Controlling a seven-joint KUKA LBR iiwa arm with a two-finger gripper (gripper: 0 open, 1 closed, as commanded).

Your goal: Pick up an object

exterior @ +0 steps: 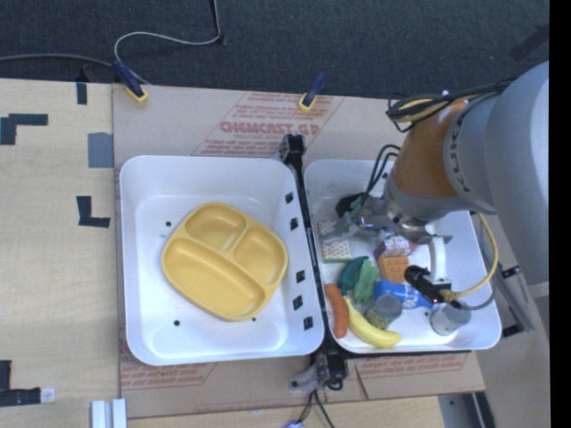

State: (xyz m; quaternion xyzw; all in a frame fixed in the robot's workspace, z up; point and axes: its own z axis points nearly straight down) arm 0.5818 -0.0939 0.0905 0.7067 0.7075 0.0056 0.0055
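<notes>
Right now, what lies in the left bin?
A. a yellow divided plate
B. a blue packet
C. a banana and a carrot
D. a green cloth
A: the yellow divided plate lies alone in the left bin, while the banana and the carrot lie in the right bin.

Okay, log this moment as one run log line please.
arm: over right bin | hand: low among clutter, grasp unclear | banana: front of right bin | yellow tray: left bin
</notes>
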